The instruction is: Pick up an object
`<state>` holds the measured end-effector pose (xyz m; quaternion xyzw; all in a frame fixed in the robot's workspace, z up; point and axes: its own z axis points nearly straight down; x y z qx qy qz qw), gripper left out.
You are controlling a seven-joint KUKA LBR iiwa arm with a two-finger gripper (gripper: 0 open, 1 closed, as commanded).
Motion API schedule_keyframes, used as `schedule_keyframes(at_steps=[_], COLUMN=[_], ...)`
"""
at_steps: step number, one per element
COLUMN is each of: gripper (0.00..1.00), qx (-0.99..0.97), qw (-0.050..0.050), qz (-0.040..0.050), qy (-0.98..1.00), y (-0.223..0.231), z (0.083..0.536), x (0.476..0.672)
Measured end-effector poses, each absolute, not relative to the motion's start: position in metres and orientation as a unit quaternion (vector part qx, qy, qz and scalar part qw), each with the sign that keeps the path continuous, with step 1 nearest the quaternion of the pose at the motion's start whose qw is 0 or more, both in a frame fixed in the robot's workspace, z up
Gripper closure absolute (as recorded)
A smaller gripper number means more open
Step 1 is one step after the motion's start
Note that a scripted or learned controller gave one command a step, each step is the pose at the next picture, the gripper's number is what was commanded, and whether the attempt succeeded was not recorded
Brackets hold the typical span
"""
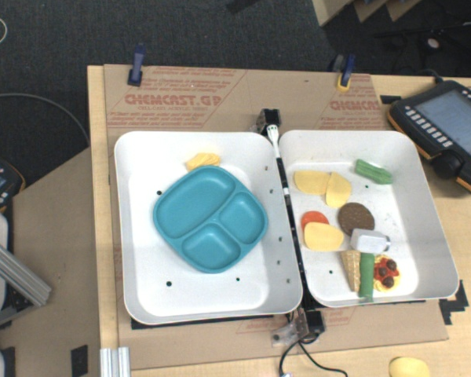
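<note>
The left bin (pixel 141 273) holds a teal divided plate (pixel 210 218) with a small yellow piece (pixel 202 161) just beyond its far edge. The right bin (pixel 424 210) holds several toy foods: two yellow pieces (pixel 323 184), a green piece (pixel 374 171), a red piece (pixel 315 219), another yellow piece (pixel 325 237), a brown disc (pixel 355 216), a white-grey block (pixel 370 242), a tan wedge (pixel 352 269), a green stick (pixel 366 275) and a red-and-black piece (pixel 388 271).
Both bins rest on a cardboard sheet (pixel 180 96) held by a blue clamp (pixel 136 64) and a yellow-blue clamp (pixel 345 72). A tablet-like pendant (pixel 443 128) lies at the right. A yellow object (pixel 408 366) sits at the bottom right.
</note>
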<state>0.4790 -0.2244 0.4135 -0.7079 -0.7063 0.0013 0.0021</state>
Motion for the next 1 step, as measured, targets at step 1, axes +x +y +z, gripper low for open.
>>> schedule_keyframes(at_steps=[1], gripper=[1.0], qx=[-0.704], qw=[-0.009], qz=[-0.0045], qy=[-0.71], y=[-0.1845], z=[0.5433], x=[0.5425])
